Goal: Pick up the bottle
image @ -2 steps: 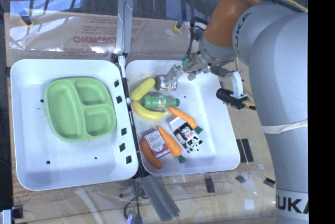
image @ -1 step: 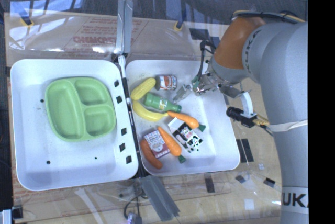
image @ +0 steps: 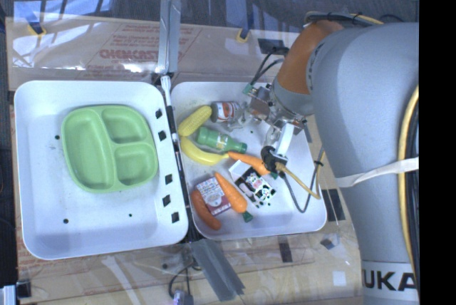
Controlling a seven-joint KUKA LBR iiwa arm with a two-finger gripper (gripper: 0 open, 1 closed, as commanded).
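A green bottle (image: 219,140) lies on its side in the right bin (image: 303,214), its cap pointing right, between a yellow corn cob (image: 194,120) and a banana (image: 200,153). My gripper (image: 246,113) hangs low over the back of that bin, just above and to the right of the bottle's cap end and right next to a small can (image: 226,110). Nothing shows between it and the bottle. The grey arm with its orange band (image: 306,58) covers the bin's right side.
Two carrots (image: 234,193), a red packet (image: 211,195), a sausage (image: 204,213) and a black-and-white toy (image: 258,188) crowd the right bin's front. A green divided plate (image: 109,147) sits in the left bin (image: 43,225). A cable (image: 303,186) loops over the right bin.
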